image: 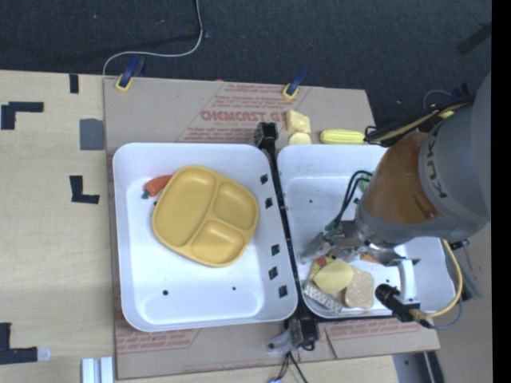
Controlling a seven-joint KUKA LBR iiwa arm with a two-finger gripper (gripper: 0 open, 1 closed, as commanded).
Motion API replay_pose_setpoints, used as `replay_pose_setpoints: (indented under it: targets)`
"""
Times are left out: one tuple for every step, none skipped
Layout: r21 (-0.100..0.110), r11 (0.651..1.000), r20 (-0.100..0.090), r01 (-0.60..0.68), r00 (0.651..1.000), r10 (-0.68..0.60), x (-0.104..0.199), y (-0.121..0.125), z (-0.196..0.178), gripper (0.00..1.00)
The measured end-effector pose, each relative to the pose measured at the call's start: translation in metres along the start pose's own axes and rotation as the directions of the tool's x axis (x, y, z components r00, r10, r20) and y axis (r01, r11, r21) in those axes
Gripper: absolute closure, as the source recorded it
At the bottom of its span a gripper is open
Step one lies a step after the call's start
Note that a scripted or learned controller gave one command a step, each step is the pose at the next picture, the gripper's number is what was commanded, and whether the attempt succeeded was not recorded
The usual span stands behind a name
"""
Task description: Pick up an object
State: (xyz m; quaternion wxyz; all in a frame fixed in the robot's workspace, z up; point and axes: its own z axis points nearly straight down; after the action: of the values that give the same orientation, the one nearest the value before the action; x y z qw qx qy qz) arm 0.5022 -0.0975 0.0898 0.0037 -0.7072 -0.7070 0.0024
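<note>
The gripper (329,244) hangs low over the right bin's (319,170) front corner, just above a yellow potato-like piece (334,276) and a tan round biscuit (359,290); whether it is apart or together, I cannot tell. A yellow divided plate (206,214) sits in the left bin (132,238).

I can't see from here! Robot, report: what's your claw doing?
Claw low in right bin, above toy food pile. Nothing seen held. Yellow plate in left bin, out of the way.

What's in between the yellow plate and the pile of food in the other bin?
In the camera view, the black divider where the two bins meet lies between the yellow plate and the food pile, plus bare white bin floor.
</note>
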Motion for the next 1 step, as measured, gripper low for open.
replay_pose_setpoints:
  targets:
    - [-0.014, 1.0, 0.004, 0.002, 1.0, -0.002, -0.0011, -0.0171, 0.0043, 0.0]
